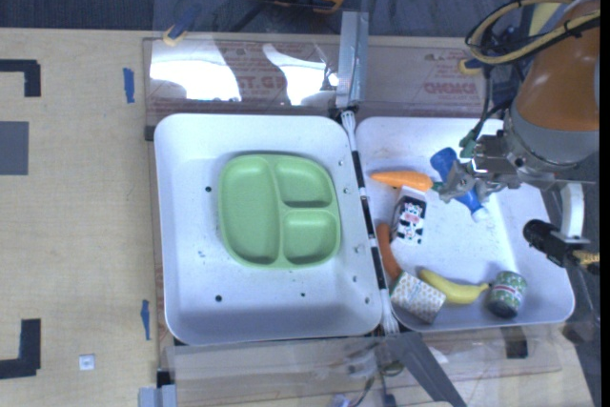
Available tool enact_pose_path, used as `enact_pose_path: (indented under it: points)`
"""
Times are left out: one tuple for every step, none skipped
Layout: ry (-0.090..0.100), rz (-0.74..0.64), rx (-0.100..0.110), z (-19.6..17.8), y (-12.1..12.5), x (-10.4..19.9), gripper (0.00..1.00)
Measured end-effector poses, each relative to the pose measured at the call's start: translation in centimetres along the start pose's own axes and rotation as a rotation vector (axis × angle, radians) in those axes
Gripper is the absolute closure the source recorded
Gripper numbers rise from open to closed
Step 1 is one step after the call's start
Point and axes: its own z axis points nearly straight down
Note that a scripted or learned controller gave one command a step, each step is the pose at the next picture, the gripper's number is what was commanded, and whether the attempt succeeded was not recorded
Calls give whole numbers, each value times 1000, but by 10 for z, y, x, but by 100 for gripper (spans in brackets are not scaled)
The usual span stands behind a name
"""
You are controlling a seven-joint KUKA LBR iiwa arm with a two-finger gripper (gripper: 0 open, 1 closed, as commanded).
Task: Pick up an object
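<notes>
camera view: arm [558, 100] comes in from the right, orange band up top, grey wrist below, reaching over the upper part of the right bin [543, 295]. claw [467, 181] sits low at the bin's upper middle, right at a blue thing [446, 162]; blue also shows just below the claw, w/ a white tip. can't tell if claw is open or closed, or whether it actually has the blue thing, too cluttered there.

rest of right bin: orange carrot [402, 178] just left of the claw, near the blue thing. black/white box [411, 218] below the carrot. 2nd orange piece [384, 248] along the bin's left wall. banana [453, 286] near the front, patterned block [417, 296] touching its left end, green can [506, 293] at its right end.

left bin [181, 205]: green divided plate [280, 210] in the middle, 3 compartments, well apart from the arm.
</notes>
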Motion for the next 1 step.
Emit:
enact_pose_path:
  points:
    - [0,-9,-1,40,42,24,100]
